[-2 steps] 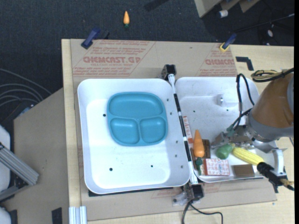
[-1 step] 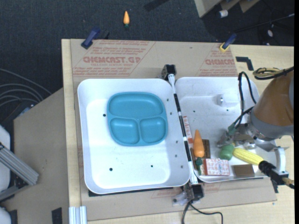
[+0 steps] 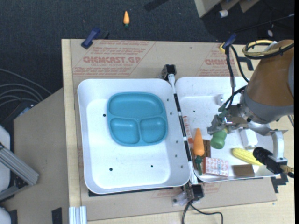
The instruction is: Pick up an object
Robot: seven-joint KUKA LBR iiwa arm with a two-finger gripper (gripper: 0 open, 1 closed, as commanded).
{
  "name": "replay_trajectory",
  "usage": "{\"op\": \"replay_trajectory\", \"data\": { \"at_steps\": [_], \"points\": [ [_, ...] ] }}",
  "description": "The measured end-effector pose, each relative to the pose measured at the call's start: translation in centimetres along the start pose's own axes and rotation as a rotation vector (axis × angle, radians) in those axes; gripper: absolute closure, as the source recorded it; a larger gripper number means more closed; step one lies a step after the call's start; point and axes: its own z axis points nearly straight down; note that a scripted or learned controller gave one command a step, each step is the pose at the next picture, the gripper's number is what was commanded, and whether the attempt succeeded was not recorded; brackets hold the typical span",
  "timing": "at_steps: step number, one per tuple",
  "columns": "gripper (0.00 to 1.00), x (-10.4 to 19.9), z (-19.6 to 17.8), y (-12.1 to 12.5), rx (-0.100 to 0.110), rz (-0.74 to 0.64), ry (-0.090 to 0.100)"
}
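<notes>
Nearest me in the right bin (image 3: 205,90) lay a small printed packet (image 3: 216,166), corn cob (image 3: 246,156) and carrot (image 3: 198,142); beyond, the gripper (image 3: 219,130) sat at a green object (image 3: 218,139), and I couldn't tell whether its fingers were apart

Single fixed cam above the bench (image 3: 140,55), angled down, wide enough to frame both bins; arm (image 3: 273,83) enters bench-right.

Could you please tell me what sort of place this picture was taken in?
Probably a robotics lab work cell. A grey arm with an orange band reaches over two shallow white plastic bins clamped to a protective-paper-covered board; toy food such as an orange plastic carrot lies there, and loose cables trail over dark carpet.
</notes>
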Motion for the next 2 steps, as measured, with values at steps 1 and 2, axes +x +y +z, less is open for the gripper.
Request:
{"op": "replay_trajectory", "data": {
  "at_steps": [1,2],
  "points": [
    [1.0,4.0,-4.2,-1.2,0.0,0.0,0.0],
    [1.0,-1.2,-4.9,1.0,-0.002,0.001,-0.002]
  ]
}}
